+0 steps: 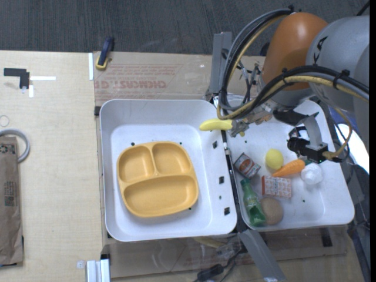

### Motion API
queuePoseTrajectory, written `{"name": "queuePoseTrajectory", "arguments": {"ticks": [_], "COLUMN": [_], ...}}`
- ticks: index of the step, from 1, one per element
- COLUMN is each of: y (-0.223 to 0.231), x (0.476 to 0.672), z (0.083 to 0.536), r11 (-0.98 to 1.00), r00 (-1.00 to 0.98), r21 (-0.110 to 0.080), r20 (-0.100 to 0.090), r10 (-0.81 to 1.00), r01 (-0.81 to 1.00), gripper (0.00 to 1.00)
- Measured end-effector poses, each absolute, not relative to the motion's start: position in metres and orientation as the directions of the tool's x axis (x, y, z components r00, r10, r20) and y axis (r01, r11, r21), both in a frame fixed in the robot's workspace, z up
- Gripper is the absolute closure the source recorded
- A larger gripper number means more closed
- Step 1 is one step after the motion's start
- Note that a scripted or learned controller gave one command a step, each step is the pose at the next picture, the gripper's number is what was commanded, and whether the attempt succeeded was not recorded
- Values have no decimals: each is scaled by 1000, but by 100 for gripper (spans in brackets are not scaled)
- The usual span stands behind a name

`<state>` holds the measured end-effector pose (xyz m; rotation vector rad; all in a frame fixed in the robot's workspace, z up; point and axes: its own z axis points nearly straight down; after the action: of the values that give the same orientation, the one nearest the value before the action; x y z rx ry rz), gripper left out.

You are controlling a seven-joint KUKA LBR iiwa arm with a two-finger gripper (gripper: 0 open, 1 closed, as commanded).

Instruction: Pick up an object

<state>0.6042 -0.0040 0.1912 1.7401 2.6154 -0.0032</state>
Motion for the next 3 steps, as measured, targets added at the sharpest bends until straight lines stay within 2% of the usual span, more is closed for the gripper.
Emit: {"name": "queuePoseTrajectory", "arguments": {"ticks": [1,2,3], "y": [32,-88,-87], "x": [611,588,588], "z": [191,337,337], "r11": [203,152,153], "r00": [-203,-152,-153], "r21": [-1,-2,-2], "r20": [-2,-3,-3], "r10": [979,988,988], "r01": [979,988,988], "gripper": [100,100,0]}}
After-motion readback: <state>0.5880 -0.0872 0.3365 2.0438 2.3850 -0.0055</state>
